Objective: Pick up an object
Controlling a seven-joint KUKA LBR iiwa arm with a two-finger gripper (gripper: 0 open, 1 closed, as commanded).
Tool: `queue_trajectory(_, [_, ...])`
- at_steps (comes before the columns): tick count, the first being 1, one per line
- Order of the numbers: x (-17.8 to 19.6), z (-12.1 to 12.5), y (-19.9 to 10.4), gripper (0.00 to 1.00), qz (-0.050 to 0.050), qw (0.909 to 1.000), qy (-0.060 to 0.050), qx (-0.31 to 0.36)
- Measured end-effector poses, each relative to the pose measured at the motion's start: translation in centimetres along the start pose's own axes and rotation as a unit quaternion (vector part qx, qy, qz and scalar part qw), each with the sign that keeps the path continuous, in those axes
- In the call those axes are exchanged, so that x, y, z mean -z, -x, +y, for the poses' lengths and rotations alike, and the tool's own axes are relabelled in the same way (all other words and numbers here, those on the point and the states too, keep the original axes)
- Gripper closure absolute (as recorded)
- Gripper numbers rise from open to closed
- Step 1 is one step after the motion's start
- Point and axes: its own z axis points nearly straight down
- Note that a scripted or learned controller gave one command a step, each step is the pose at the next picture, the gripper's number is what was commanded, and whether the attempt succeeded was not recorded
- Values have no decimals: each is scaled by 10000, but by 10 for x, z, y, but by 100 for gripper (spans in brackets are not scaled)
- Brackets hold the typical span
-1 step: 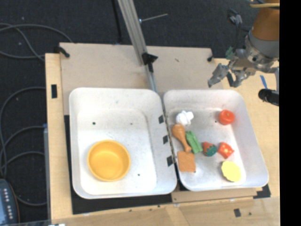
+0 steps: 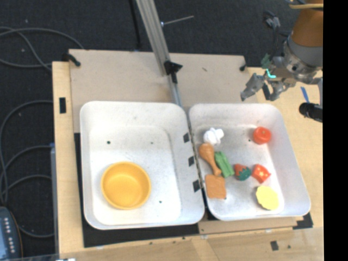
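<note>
Toys wait in the bin while the claw hangs high

Toys sit close together in the right white bin (image 2: 283, 118), so there are many to choose from. Nearest its front edge lies a flat yellow plastic disc (image 2: 267, 198), close to the front right corner. Just beside the bin's left wall rests a small tan toast-shaped block (image 2: 216, 188). A little farther back come a red pepper-shaped toy (image 2: 261, 173), a small green and red round toy (image 2: 242, 172), and a green leafy plastic piece (image 2: 223, 164) that touches a brown toy drumstick (image 2: 209, 157). Behind those sits a small white crumpled toy (image 2: 214, 136), and a round red tomato toy (image 2: 262, 135) sits alone toward the right wall. Being alone, it looks easiest to grab.

A round yellow plastic bowl (image 2: 125, 185) sits in the left white bin (image 2: 136, 113), near its front left corner.

Farthest back, the grey two-finger gripper (image 2: 262, 87) hangs above the back edge of the right bin. Its two fingers are spread apart with nothing between them. It probably needs to go down before it can pinch anything.
</note>
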Motion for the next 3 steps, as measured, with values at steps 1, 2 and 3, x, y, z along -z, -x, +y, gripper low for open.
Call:
queue_trajectory(1, [-42,-1,0,0,0,10000,-15,-15])
queue_trajectory(2, [-103,-3,-1,0,6,10000,-25,-23])
queue_trajectory(3, [-160,-1,-7,0,3,10000,-4,-5])
